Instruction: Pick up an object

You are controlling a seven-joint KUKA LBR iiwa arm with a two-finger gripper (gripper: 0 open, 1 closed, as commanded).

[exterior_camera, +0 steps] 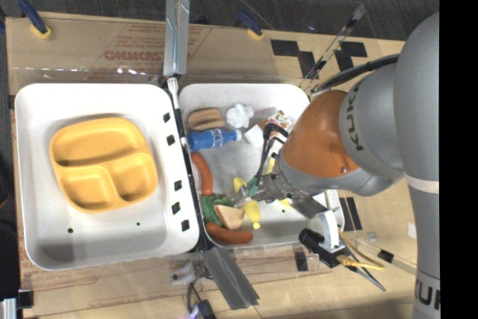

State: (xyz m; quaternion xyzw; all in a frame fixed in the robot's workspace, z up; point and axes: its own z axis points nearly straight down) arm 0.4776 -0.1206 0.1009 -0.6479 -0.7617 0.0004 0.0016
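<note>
Down in the right bin (224,95) the hand (252,193) hangs low among the toy food, its tip just beside a small yellow piece (252,214) that lies a little toward the bin's near wall from it. That is the relation the pick looks to turn on: the yellow piece sits just below the tip, close against the sandwich wedge (231,217), so a short drop toward that near wall would meet it. Its long axis seems to run roughly from the hand toward the near wall. Whether the hand is spread or pressed together I cannot tell; the orange wrist and its cabling crowd the spot, and nothing shows between the tips.

Counting what lies in the right bin: two sausages, one red one (203,172) along the wall shared with the left bin and another (230,236) at the near wall; one blue bottle (212,139); one bun (206,118); one crumpled white thing (239,116); some green leafy bits (213,203). The left bin (30,160) carries one yellow divided tray (103,162), well apart from the hand.
</note>
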